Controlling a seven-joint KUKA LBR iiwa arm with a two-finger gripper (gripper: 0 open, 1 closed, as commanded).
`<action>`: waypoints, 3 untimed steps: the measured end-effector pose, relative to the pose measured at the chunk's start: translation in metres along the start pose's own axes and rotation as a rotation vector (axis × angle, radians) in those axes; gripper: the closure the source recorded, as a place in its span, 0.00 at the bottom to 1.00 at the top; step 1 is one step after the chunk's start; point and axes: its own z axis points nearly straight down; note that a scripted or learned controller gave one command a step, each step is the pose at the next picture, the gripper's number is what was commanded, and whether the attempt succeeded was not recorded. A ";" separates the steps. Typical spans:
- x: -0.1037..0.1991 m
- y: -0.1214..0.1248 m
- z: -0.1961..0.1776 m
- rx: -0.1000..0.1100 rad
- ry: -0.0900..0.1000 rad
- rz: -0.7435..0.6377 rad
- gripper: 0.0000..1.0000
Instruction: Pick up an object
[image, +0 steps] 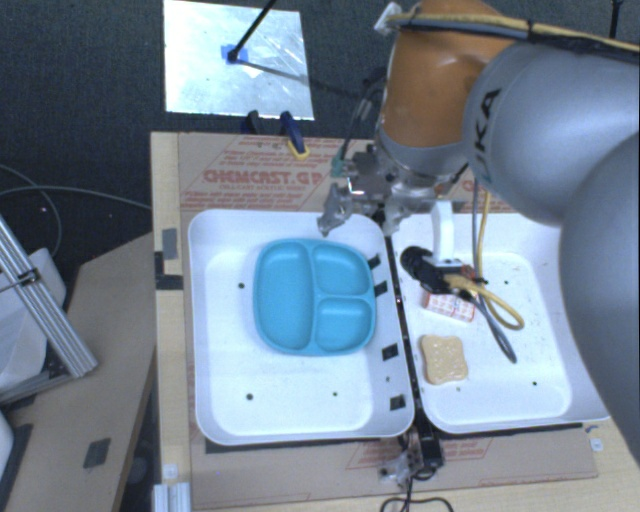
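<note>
- Gripper (343, 212) sits over the back rim of the left bin (200, 330), close to the divider; can't tell whether it's open or closed. Nothing visibly held.
- Nearest candidate: blue divided plate (314, 297), just in front of the gripper, lying flat mid-bin.
- Further out, across the divider in the right bin (545, 345): small red-and-white packet (449, 306), then a toast-like slice (443, 358) well in front.
- Step, as a judgement: approach/pre-grasp, no pick made yet.
- Next move likely needs a target choice. The plate is flat and wide, so only a rim pinch would work; the packet or slice looks the easier grab, but needs a sideways shift and a descent.
</note>
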 end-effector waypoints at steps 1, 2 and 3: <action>0.042 -0.049 -0.022 -0.004 0.000 0.002 0.00; 0.072 -0.061 -0.157 -0.020 0.004 0.003 0.00; 0.123 -0.101 -0.083 0.002 -0.003 0.002 0.00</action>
